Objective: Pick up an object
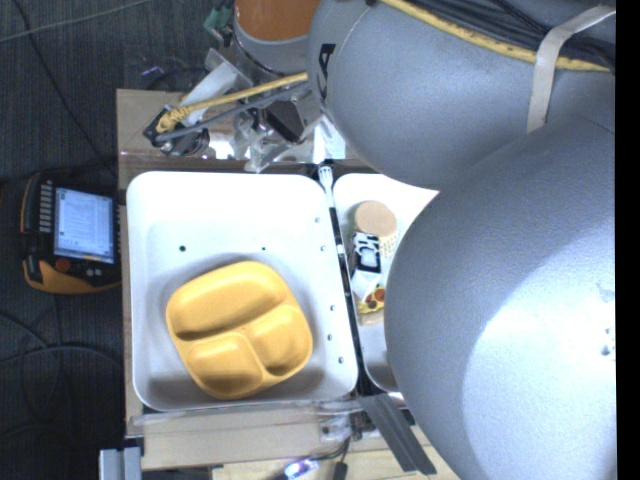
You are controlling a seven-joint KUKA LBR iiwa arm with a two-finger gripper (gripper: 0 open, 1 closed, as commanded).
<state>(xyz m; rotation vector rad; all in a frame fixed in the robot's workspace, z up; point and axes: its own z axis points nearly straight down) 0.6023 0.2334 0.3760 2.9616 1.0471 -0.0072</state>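
A yellow divided tray (238, 328) lies in the near half of the left bin (150, 268). In the right bin (410, 200) a container with a tan lid and a black-and-white label (372, 236) lies along the bin's left wall, with a small yellow and red item (372, 298) just below it. My gripper (255, 133) hangs under the orange band, over the far edge of the left bin and well away from the tray. Most of the right bin is hidden by the arm.
The bulky grey arm (500, 268) covers the right and near part of the view. A handheld pendant with a lit screen (75, 230) lies on the dark floor left of the bench. A black divider (340, 258) separates the bins.
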